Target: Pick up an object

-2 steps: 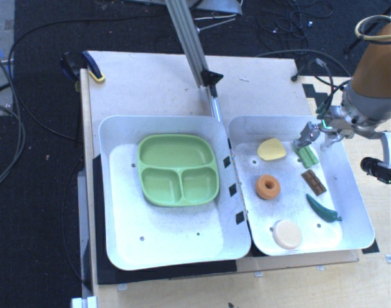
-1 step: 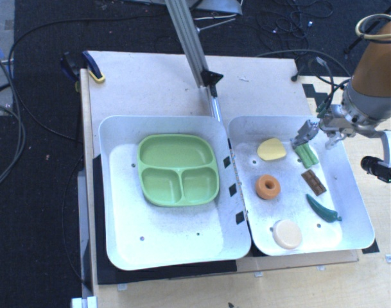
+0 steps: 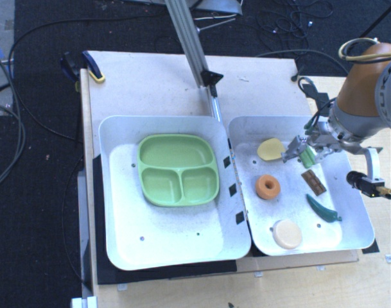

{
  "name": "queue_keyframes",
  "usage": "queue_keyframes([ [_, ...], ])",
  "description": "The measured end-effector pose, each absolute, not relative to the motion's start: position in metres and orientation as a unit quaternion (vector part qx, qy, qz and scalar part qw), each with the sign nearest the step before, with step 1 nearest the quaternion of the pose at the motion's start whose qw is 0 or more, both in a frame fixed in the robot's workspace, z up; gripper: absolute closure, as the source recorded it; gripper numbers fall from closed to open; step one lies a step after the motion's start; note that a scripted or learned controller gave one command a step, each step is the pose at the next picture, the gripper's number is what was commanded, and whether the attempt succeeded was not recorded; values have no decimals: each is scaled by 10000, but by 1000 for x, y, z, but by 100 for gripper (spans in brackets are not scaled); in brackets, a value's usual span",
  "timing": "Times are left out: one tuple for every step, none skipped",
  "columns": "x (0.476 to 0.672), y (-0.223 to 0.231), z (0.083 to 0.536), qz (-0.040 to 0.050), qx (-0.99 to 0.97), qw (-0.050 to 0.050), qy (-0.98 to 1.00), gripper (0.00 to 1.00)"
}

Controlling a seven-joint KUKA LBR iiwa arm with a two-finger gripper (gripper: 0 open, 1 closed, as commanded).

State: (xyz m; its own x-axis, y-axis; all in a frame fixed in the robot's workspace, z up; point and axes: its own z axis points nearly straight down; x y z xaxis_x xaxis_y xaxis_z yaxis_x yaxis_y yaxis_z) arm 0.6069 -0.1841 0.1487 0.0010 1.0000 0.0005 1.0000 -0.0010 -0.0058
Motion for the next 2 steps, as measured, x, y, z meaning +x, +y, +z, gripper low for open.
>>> queue_keyframes([
  [606, -183, 95, 13, -7072, 15, -7070, 0],
  [608, -184, 109, -3, -7071, -16, -7072, 100],
])
